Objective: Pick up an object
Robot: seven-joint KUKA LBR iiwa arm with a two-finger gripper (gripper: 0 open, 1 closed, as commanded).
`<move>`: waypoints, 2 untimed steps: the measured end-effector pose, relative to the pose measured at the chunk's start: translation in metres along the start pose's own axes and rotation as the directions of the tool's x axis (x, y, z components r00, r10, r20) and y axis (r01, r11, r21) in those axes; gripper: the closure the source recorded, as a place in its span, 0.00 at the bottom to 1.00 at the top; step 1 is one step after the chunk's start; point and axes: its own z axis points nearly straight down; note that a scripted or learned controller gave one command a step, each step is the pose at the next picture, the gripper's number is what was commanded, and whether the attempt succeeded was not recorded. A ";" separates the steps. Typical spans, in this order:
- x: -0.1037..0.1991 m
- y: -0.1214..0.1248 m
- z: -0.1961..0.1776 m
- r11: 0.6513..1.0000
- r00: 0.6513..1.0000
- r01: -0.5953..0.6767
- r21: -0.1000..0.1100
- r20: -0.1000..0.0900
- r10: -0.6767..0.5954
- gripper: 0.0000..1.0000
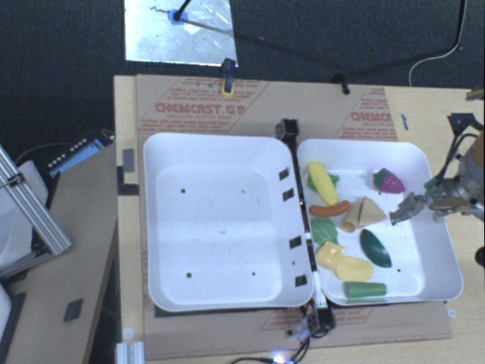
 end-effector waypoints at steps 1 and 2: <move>0.000 0.001 -0.011 1.000 1.000 0.003 -0.004 0.001 -0.003 1.00; 0.051 -0.006 0.070 1.000 1.000 0.006 0.007 -0.005 -0.006 1.00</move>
